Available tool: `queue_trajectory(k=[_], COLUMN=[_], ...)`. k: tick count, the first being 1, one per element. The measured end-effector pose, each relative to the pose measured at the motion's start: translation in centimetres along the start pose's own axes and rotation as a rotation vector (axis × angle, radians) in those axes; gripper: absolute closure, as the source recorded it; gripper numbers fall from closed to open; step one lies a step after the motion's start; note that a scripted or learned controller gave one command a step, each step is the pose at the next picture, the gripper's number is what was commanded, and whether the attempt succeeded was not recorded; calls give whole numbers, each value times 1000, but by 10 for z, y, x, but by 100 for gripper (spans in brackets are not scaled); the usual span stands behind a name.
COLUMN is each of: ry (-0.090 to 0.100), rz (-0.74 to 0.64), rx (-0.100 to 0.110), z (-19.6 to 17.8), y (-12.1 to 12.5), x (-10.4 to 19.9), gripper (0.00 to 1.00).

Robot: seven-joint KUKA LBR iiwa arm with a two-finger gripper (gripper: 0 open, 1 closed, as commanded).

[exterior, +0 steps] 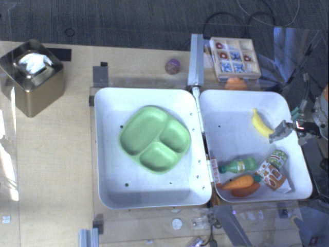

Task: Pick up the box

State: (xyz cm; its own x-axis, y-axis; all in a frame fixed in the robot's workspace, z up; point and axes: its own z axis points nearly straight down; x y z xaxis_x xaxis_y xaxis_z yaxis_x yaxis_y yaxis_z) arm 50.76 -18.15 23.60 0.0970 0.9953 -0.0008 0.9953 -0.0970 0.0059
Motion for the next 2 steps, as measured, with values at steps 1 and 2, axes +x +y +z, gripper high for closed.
queue_trajectory(k=[1,2], ry=[1,0], rz=[75,74], rx=[1,-2], z=[137,52], y=[21,98], x=[41,33], gripper=[0,0])
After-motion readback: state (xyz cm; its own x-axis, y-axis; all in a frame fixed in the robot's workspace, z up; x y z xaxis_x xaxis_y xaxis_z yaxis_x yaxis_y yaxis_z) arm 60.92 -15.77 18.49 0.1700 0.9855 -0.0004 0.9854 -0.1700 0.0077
